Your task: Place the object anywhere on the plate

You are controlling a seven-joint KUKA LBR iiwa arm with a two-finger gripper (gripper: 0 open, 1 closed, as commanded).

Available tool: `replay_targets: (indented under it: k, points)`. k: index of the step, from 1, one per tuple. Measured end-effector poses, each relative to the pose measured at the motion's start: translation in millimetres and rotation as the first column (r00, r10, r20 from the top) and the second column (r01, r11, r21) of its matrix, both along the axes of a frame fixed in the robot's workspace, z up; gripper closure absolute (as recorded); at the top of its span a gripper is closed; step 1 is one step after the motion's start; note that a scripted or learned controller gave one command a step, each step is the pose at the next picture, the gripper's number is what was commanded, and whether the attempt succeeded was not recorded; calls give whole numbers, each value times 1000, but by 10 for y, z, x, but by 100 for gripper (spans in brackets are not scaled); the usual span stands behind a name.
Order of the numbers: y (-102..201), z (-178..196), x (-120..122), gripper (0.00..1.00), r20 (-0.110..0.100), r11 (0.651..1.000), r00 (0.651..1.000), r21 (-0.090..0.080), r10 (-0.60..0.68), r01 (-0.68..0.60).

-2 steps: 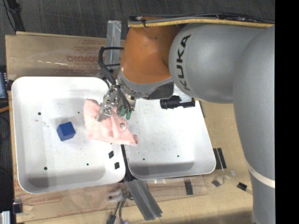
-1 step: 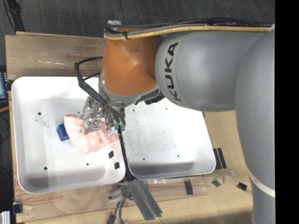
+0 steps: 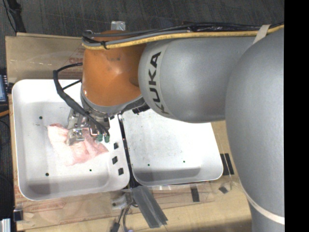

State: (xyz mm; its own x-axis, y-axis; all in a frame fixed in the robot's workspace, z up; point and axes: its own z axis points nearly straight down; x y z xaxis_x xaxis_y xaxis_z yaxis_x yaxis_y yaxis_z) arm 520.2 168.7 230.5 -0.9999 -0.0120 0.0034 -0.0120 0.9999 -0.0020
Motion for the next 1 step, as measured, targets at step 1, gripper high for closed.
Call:
replay_targets:
  k: [1]
  points:
    - [-2,4,2,0,1,1000,1000,0,-1,1]
